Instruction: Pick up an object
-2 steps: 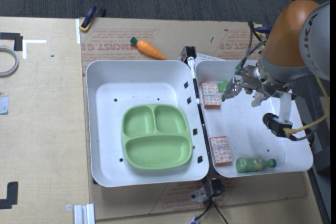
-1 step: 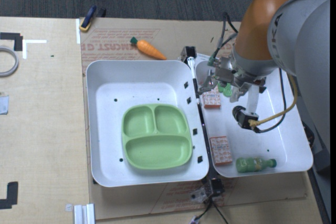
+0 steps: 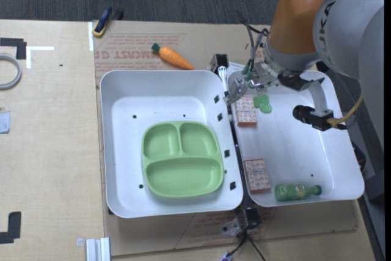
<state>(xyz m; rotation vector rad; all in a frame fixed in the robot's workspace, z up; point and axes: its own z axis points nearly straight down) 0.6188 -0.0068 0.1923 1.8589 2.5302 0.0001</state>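
Grey-and-orange arm [image 3: 330, 15] looms over a wooden bench [image 3: 49, 150] bearing two white bins. Its gripper [image 3: 244, 84] hangs at the right bin's [image 3: 342, 156] far-left corner; its state cannot be told. That bin holds two boxes [image 3: 246, 112] [image 3: 257, 174], one bottle [image 3: 297, 191] and one small green piece [image 3: 263, 102]. One green plate [image 3: 182, 159] lies in the left bin [image 3: 122, 125], and one carrot [image 3: 173, 56] lies beyond it.

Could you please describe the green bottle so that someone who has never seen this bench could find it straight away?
Start at the right-hand white bin, the one the arm reaches over. Follow its near rim to the near right corner, where the green bottle lies on its side, just right of a red and white box. It is the bin's long, rounded item; the small green piece near the claw is far shorter.
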